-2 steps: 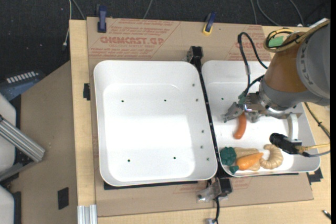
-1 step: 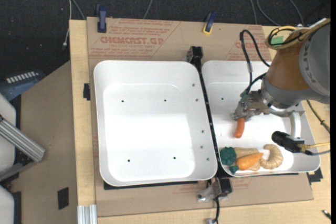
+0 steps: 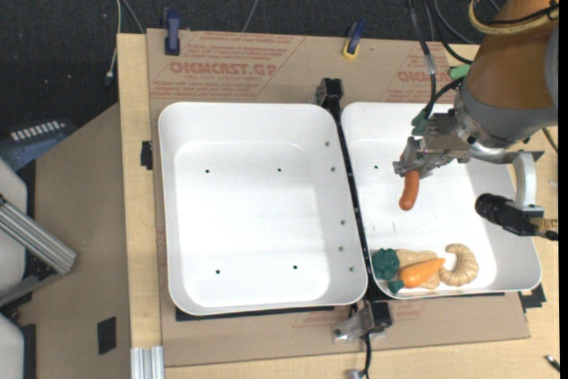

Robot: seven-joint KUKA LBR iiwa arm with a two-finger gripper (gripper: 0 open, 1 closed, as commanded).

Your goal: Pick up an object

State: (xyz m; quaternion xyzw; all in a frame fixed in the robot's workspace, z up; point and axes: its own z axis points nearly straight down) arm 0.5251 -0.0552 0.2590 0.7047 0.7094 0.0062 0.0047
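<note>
Down at the near edge of the right bin (image 3: 510,280) there's a little pile: a green leafy toy (image 3: 385,263), a carrot (image 3: 421,274) and a beige croissant-looking thing (image 3: 460,264), all touching. Further back, the pincer (image 3: 417,166) is closed on the top end of an orange-brown toy sausage (image 3: 408,190), which hangs straight down over the bin floor. Grip looks like it's only on the tip, so I'd guess any jerk or swing could let it slip out and drop back in. Left bin (image 3: 177,217) sits just beside on the worktop (image 3: 142,102); carrying across that middle rim seems the risky bit.
</note>
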